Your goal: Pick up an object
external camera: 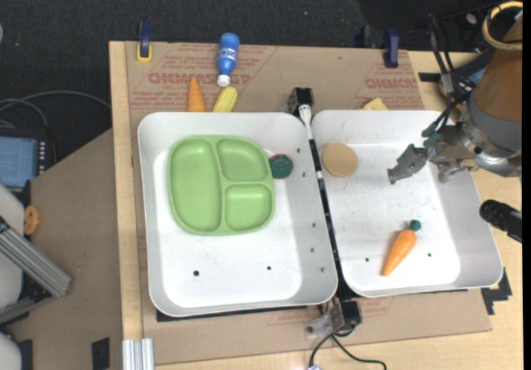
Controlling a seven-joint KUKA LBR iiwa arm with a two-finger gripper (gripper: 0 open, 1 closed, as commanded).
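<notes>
Toy carrot: orange, green-topped, lying in the right bin, below the gripper and well apart from it. Tan round disc: same bin, to the gripper's left, near. Gripper: hovering, nothing between its fingers; spread cannot be told. Risk: carrot lies slanted, so a misaligned closure may roll it aside

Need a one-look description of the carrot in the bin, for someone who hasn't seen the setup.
Take the right-hand shallow white bin, the one the grey arm reaches over. Near its front edge lies a small orange toy carrot with a green top. The bin's other object, a round tan disc, sits at the back left and is flat and pale.
</notes>
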